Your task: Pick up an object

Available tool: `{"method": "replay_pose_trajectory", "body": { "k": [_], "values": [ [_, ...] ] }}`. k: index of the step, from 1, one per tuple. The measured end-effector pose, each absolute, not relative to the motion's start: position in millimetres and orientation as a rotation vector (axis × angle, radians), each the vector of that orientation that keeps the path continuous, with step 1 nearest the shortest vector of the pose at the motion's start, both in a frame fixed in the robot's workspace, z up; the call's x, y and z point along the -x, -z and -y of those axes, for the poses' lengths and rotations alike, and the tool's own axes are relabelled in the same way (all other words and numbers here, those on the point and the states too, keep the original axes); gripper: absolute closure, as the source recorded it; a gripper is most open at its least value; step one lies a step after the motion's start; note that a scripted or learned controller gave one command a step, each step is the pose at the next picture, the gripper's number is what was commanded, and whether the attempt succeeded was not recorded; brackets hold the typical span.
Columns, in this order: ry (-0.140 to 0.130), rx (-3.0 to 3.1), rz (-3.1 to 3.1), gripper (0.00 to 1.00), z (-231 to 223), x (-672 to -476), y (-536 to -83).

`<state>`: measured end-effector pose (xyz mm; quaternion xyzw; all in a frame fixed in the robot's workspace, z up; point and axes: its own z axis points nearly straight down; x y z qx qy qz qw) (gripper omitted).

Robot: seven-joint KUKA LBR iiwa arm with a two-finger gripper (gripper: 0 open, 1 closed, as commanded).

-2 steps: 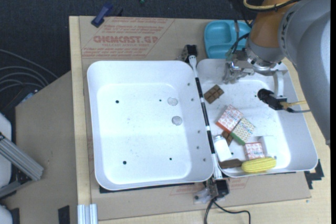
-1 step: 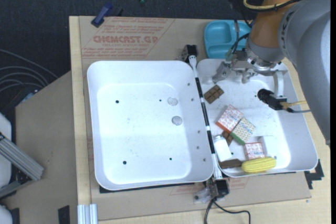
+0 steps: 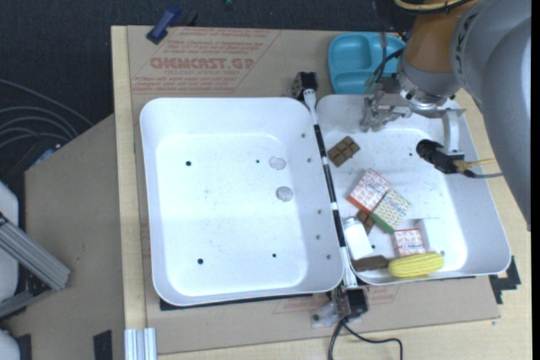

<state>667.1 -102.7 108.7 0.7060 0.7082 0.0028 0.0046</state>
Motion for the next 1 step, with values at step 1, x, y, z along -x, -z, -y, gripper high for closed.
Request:
{"method": "replay_pose_trajectory", "body": {
  "k": [1],
  "values": [
    [-0.008,-2.212,-2.218,0.0,102.6,-666.9,-108.5]
  ]
}}
